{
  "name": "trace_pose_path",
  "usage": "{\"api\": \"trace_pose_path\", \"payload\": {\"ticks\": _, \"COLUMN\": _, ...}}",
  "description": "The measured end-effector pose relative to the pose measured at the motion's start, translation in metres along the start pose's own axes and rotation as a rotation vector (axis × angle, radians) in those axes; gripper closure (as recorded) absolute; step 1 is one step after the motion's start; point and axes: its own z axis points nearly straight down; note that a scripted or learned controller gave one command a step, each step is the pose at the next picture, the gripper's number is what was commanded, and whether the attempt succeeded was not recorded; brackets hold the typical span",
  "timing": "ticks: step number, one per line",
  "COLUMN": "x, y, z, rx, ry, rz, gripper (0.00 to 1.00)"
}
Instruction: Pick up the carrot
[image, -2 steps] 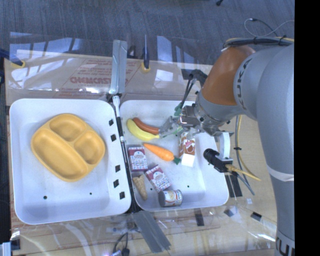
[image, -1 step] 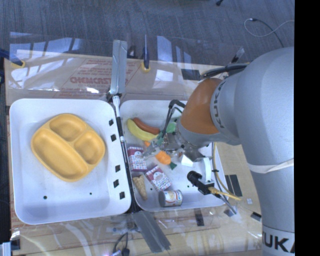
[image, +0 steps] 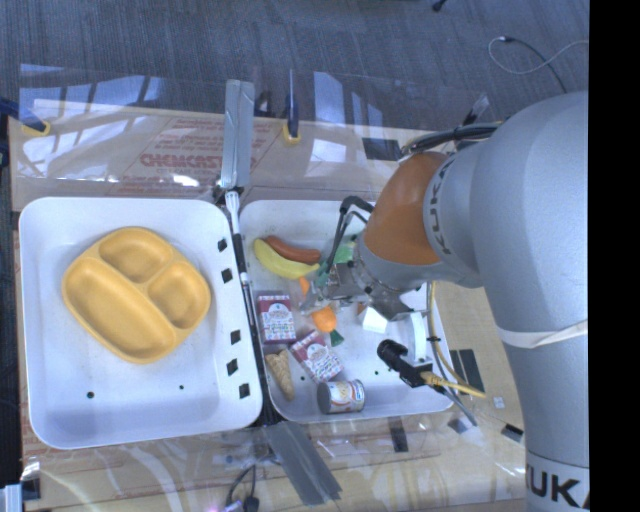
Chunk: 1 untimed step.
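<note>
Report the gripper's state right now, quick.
Gripper: low in the right bin, just above the carrot; open or closed cannot be told from this view.

Two white bins (image: 40, 330), one yellow tray (image: 135, 292), one banana (image: 280, 262), two cartons (image: 276, 317), one can (image: 342, 396).

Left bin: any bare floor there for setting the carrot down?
Yes. The shallow white left bin has bare floor along its near edge and corners around the yellow three-compartment plastic plate. The white right bin is crowded: yellow banana, small can, cartons.
</note>
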Motion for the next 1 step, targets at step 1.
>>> {"api": "trace_pose_path", "payload": {"ticks": 1, "x": 0.0359, "y": -0.0091, "z": -0.1459, "rx": -0.002, "ry": 0.001, "rz": 0.168, "gripper": 1.0}}
